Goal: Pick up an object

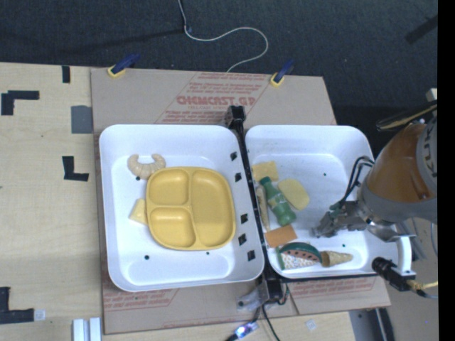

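Pincer (pixel 334 221): low inside the right bin (pixel 313 137), near its right wall; whether its tips are parted or closed cannot be told, and nothing is seen between them.
Arm (pixel 398 172): grey with an orange band, entering from the right, above the pincer.
Cone (pixel 337 258): just below the pincer, lying flat near the bin's front edge.
Melon slice (pixel 298 256): below-left of the pincer, touching the cone's left end.
Orange block (pixel 282 234): left of the pincer, a little lower.
Bottle (pixel 276 201): green, well left of the pincer, lying lengthwise.
Yellow pieces (pixel 293 192): left of the pincer, beside the bottle.
Left bin (pixel 117 144): far left of the pincer.
Plate (pixel 190 207): yellow, divided, in the left bin.
Croissant (pixel 145 164): just above the plate's left corner.
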### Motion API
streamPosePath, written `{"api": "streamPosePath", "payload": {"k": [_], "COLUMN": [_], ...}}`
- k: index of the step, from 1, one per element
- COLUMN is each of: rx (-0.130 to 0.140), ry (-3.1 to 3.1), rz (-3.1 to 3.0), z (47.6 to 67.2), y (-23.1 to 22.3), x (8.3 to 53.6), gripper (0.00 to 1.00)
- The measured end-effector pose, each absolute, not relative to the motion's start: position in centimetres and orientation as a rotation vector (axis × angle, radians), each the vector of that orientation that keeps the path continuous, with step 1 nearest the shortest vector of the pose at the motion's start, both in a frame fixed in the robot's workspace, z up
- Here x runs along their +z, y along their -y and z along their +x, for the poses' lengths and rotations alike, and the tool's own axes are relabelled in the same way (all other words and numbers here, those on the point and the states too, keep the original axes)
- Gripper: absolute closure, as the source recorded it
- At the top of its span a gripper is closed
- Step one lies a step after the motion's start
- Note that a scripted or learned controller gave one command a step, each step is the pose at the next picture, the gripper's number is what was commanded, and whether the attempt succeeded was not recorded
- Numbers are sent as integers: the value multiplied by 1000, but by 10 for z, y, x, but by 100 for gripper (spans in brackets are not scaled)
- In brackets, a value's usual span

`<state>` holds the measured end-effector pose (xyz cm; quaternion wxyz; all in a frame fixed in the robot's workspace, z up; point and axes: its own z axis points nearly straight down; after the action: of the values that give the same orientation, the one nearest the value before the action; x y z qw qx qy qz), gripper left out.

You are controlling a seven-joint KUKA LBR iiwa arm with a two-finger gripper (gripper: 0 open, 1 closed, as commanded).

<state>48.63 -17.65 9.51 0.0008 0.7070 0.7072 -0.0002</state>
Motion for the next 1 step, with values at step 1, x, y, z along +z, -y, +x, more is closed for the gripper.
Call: {"api": "streamPosePath", "payload": {"k": [1], "rx": [1], "ry": [-2222], "rz": [2220], "z": [483], "y": [175], "x": [138], "gripper": [100]}}
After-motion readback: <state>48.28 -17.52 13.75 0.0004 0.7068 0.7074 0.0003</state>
